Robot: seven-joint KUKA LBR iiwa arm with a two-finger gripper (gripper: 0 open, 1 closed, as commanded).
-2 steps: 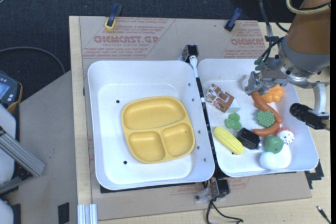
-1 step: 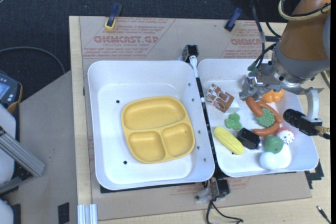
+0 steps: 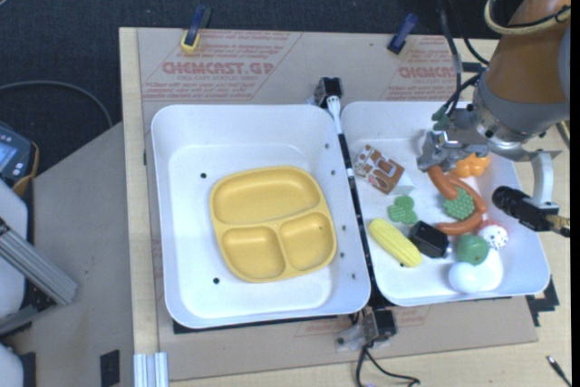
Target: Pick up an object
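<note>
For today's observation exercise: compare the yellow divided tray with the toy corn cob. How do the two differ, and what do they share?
The yellow divided tray lies alone in the left bin; the toy corn cob lies in the right bin among other toys.
The tray is far larger than the cob.
The tray is flat, with three compartments; the cob is a rounded, bumpy stick lying at a slant.
Both are yellow.

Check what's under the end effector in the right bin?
The end effector sits above an orange toy piece and an orange ball-like item. Anything directly beneath it is covered by the wrist.
</note>
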